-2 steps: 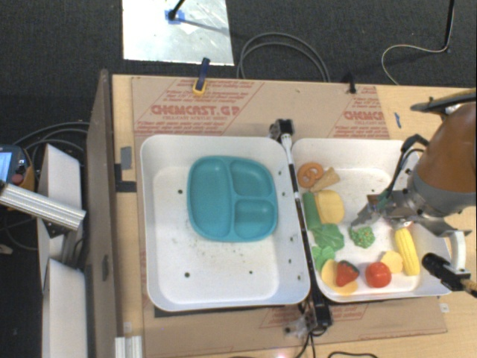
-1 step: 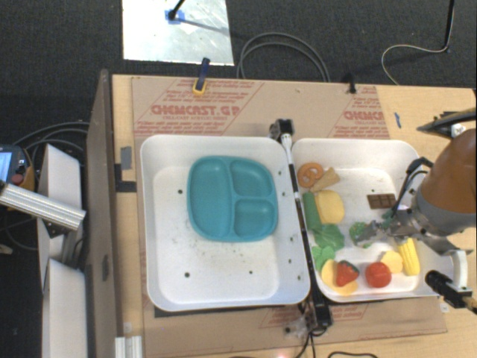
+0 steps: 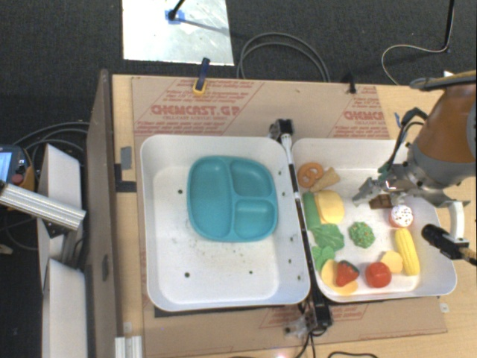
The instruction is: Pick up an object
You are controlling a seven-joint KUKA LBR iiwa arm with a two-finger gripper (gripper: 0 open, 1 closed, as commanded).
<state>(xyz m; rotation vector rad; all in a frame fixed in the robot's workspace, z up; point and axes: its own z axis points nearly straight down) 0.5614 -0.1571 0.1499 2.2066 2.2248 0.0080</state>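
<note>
1. Nearest the camera, a strawberry (image 3: 345, 274) and tomato (image 3: 378, 274) lie at the right bin's (image 3: 440, 283) front edge.
2. Behind them, the corn cob (image 3: 407, 250) runs front to back, beside the broccoli (image 3: 361, 234).
3. Farther back, the gripper (image 3: 381, 192) hovers above bare floor; the broccoli sits just forward-left of it. Whether its fingers are parted or closed, I cannot tell.

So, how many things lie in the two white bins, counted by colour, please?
Teal: 1, the plate in the left bin.
Yellow: 3, the block, the corn, the lemon.
Green: 3, the bean, the lettuce, the broccoli.
Red: 2, the strawberry, the tomato.
Orange-brown: 1, the pretzel.
White with dots: 1, the ball.
Total: 11
</note>
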